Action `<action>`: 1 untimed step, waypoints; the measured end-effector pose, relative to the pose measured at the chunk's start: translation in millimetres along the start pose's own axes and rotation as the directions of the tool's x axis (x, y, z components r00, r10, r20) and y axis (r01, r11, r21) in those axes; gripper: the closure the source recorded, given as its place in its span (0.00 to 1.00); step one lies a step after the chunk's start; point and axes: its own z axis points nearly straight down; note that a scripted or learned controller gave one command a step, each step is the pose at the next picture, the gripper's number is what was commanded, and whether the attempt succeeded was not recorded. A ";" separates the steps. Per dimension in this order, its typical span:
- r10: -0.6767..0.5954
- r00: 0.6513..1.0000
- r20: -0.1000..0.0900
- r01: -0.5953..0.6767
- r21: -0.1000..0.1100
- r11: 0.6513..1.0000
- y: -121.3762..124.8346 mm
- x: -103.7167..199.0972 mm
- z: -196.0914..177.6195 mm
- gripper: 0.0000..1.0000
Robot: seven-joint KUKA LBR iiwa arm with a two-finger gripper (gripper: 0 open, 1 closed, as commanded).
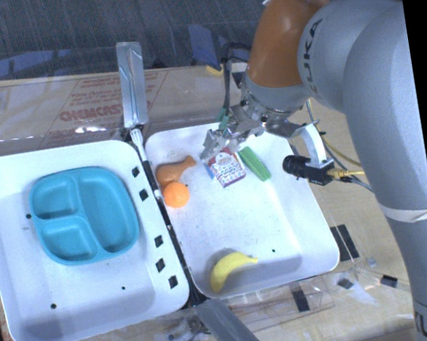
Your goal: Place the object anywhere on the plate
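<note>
Starting at the bottom of the frame, I've got a banana (231, 268) lying against the lower wall of the right bin (307, 227), a little left of that bin's middle. Nothing touches it.

Moving up, the middle of the right bin's floor is bare white. On the left side of the frame, the left bin (3, 263) holds the blue plate (84, 213), a three-compartment one, sitting in the bin's upper half. Its sections are bare blue.

Further up in the right bin, near the divider, I see an orange ball (176, 195), and just above it, touching or nearly so, a brown piece (173, 169) with a stub pointing right. To the right of those lies a small card pack (228, 168), red and white with a blue edge, tilted. Just beside it on the right is a green stick (256, 163), angled down to the right.

Now the gripper (221, 138): it's low over the upper part of the right bin, its tip right above the pack and meeting the pack's top edge. Whether the fingers are spread or closed, I cannot tell from here; the metal parts blur together. The orange band (280, 31) and grey arm (379, 99) fill the upper right of the frame.

At the top, a taped sheet (67, 108) with red lettering lies behind the bins.
</note>
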 end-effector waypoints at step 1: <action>-0.312 0.950 0.001 0.312 0.001 0.950 -7.6 86.0 17.0 1.00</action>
